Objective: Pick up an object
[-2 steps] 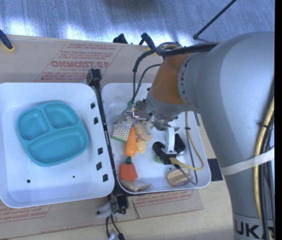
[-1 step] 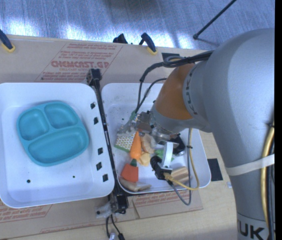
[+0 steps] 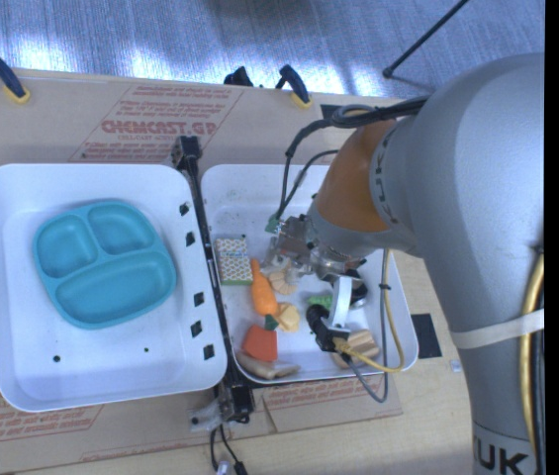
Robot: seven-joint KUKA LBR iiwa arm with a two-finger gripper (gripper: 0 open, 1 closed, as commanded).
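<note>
1. The grey arm (image 3: 457, 156) reaches in from the right, over the right bin (image 3: 244, 181).
2. The gripper (image 3: 294, 255) sits low among the small pieces; whether its fingers are spread or pressed together, I cannot tell.
3. An orange carrot (image 3: 263, 287) lies just beside it, a red piece (image 3: 260, 343) below.
4. The left bin (image 3: 12, 364) holds a blue divided plate (image 3: 104, 261).

Two bins side by side on the bench

A divided blue plastic plate (image 3: 106, 261) is placed in the left shallow white bin (image 3: 2, 364). In the right shallow white bin (image 3: 230, 181), small items are clustered: a checkered square block (image 3: 232, 260) at left, an orange carrot-shaped toy (image 3: 263, 291) beside it, a red wedge (image 3: 260, 343) nearer the front edge.
</note>
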